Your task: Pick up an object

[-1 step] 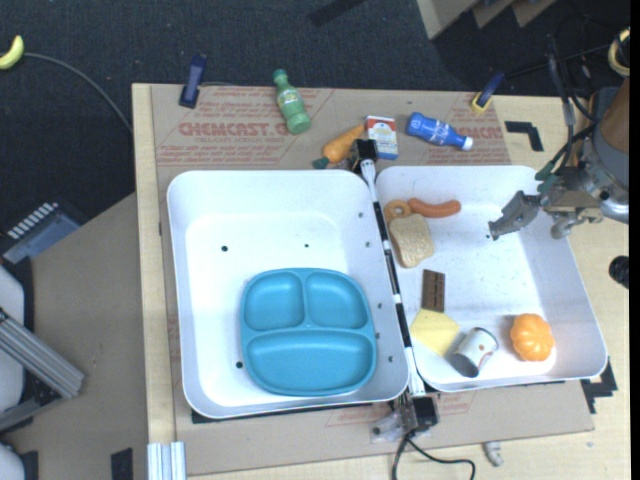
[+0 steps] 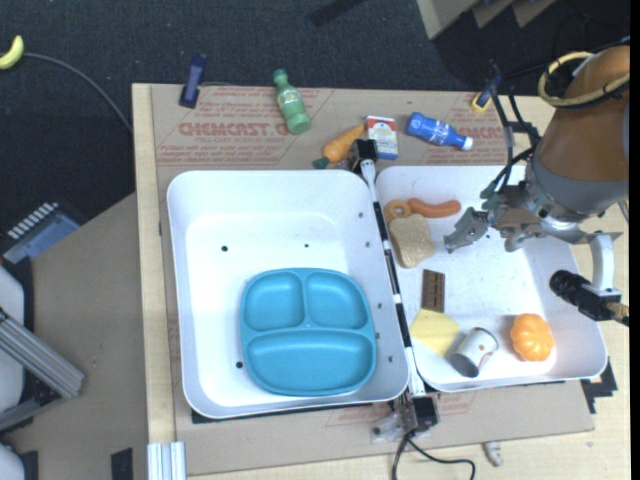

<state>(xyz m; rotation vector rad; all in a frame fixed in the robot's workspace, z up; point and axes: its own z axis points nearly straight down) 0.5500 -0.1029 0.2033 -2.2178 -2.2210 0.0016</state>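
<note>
At the near edge, a cable and connector [image 2: 405, 423] hang off the front of the worktop [image 2: 150, 268], just below the seam between the two bins. Behind them sits the left bin [image 2: 200, 218], holding a blue divided plate [image 2: 307, 330], and the right bin [image 2: 570, 368], which holds the loose pickable things.

Those things all lie on the bin floor: a small metal cup [image 2: 474, 350] tipped on its side next to a yellow wedge [image 2: 434, 330], an orange pepper-like toy [image 2: 531, 336], a dark brown bar [image 2: 432, 289], a slice of toast [image 2: 410, 240] and a sausage [image 2: 432, 208] near the far left corner.

The gripper [image 2: 468, 234] hangs over the upper middle of the right bin, just to the right of the toast and below the sausage. Its fingers appear spread, with nothing between them.

So, as far as I can judge, the pick is not yet done: no object is lifted or gripped. What is left is essentially everything that counts — settle over one object, most likely the toast or sausage nearby, close on it, and raise it clear of the bin.
</note>
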